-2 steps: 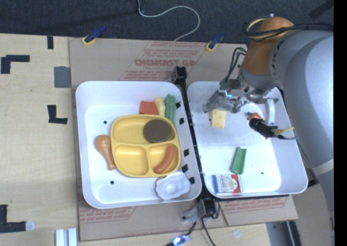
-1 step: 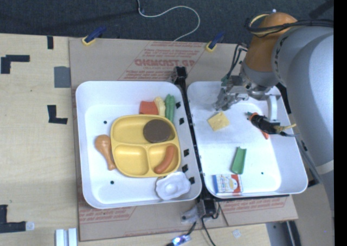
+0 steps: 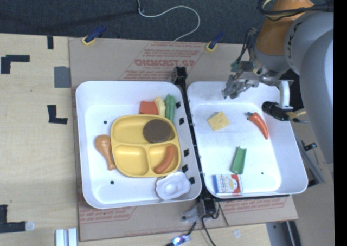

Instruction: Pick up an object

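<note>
My gripper [image 3: 232, 92] hovers at upper edge of right bin [image 3: 282, 182], above floor; cannot tell my jaw state. Nothing held; pick not yet made, judging from this. Nearest candidate: yellow cheese wedge [image 3: 218, 121], just below me. Red chili pepper [image 3: 259, 125], green piece [image 3: 238, 160], small carton [image 3: 226, 183] lie free on white floor, well apart. Left bin [image 3: 87, 131] holds yellow divided plate [image 3: 123, 155]. Cardboard under bins; dark carpet at frame top.

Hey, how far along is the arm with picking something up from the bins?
Nothing looks picked yet. The gripper is over the far edge of the right bin, with nothing seen in it. The cheese, chili, green piece and carton lie on the bin floor. Left: descend on one, grasp, lift.
</note>
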`<state>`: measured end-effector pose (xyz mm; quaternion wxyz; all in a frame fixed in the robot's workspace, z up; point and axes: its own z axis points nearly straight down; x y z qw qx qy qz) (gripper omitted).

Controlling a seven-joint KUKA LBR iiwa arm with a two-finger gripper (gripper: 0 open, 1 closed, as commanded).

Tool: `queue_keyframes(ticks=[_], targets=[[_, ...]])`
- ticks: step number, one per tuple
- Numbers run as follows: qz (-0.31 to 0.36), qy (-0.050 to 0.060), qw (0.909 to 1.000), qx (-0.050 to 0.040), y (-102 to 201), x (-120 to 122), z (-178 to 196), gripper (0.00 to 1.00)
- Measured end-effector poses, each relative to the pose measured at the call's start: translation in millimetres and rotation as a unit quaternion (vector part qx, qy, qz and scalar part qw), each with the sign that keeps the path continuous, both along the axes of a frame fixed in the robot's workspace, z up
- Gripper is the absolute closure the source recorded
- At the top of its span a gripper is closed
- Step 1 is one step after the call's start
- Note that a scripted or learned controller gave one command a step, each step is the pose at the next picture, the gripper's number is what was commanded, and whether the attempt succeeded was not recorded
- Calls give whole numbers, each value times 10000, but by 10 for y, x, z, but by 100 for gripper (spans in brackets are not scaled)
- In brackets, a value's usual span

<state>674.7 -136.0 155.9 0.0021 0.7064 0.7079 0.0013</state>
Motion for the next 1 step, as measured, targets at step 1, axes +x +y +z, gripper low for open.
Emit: queue_keyframes(ticks=[1], targets=[[1, 5, 10000, 4, 92, -18, 478, 100]])
